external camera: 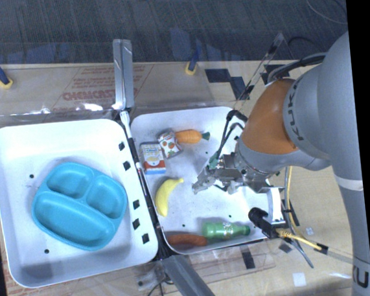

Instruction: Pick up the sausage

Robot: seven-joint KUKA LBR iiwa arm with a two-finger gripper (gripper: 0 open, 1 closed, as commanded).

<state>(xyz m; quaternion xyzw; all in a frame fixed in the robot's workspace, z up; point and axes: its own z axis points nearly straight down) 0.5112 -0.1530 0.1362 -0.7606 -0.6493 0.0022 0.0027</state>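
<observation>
**Two bins, one sausage: it lies near-left of your hand**

Two white bins sit side by side on the bench, and what you want is in the right bin (230, 113). The sausage (187, 240) lies along that bin's near wall, towards its near-left corner, with its long axis running left to right. The green bottle (225, 229) lies just to its right on nearly the same line, close enough that the two look to touch end to end.

Your hand (209, 179) hovers over the middle of the right bin, with nothing between its fingers. You cannot tell from this slant whether they are spread or closed. The sausage is nearer to you in the scene than the hand and a little to the left.

I judge the move to be a short travel towards the near wall and slightly left, with the fingers turned to close across the sausage's short width. Room is tight: the near wall on one side, the bottle at the right end, the bin's left wall just past the other end. The banana (164, 195) lies left of the hand, and open floor lies between it and the sausage. The left bin (6, 145) holds the blue tray (80, 206), well apart from all this.
</observation>
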